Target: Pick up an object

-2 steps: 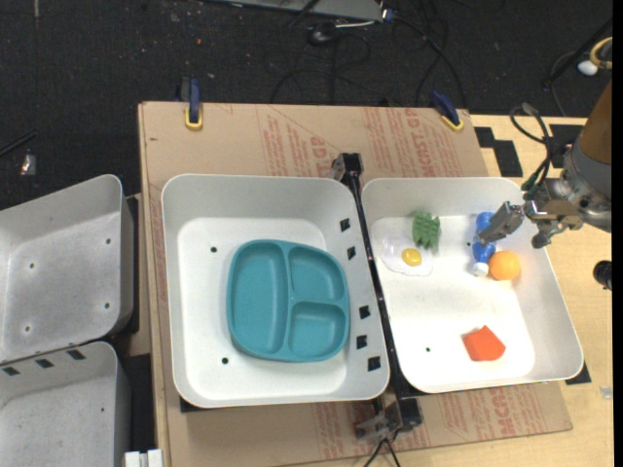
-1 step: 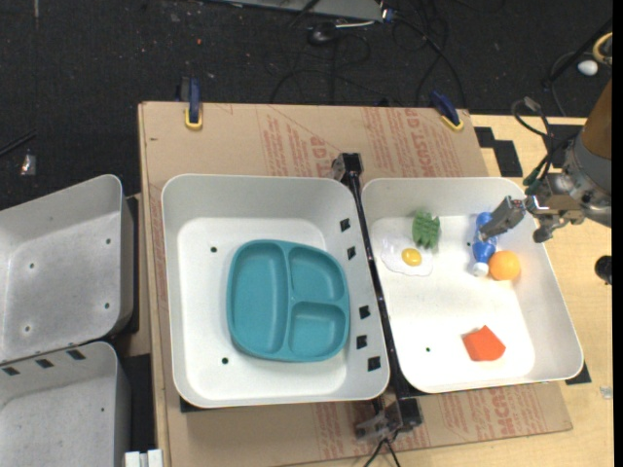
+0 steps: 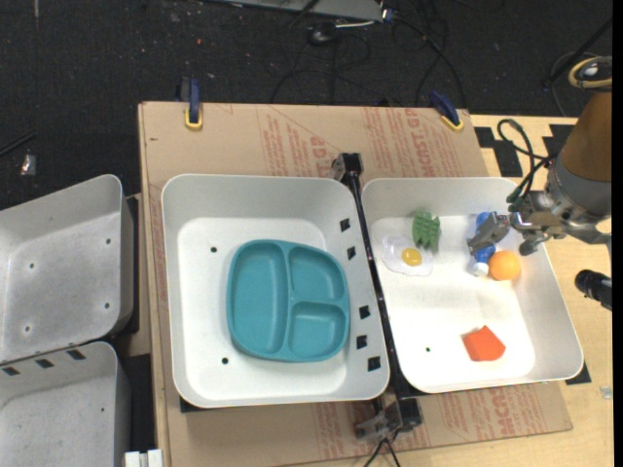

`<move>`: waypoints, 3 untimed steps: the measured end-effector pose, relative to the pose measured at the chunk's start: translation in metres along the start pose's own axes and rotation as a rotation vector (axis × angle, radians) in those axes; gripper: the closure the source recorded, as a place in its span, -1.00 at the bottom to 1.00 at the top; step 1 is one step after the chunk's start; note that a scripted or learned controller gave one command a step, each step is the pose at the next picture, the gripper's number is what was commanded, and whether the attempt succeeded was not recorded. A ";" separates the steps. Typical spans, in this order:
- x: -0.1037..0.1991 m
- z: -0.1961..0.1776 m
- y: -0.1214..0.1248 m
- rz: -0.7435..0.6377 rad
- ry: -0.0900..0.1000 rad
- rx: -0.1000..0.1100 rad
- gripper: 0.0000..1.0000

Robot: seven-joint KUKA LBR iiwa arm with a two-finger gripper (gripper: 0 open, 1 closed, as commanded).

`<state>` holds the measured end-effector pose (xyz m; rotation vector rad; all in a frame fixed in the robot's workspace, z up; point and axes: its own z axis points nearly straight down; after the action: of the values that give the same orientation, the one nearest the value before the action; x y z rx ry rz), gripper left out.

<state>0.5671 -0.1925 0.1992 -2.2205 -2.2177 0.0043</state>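
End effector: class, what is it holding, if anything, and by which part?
Cannot be told: the end effector sits beside the blue object and orange ball, but no grip shows.

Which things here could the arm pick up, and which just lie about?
For the job: tool; orange ball; blue object; green toy; fried egg toy; orange block.

Lying about: teal plate; blue clamps; cables.

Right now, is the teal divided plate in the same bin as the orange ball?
No, the teal divided plate lies in the left bin, while the orange ball sits in the right bin.
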 end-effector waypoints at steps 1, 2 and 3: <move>0.000 0.043 -0.002 0.000 0.001 0.000 -1.00; 0.000 0.106 -0.009 0.000 0.001 0.001 -1.00; 0.000 0.092 -0.007 0.000 -0.001 -0.005 1.00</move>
<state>0.5597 -0.1929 0.1074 -2.2236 -2.2211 -0.0005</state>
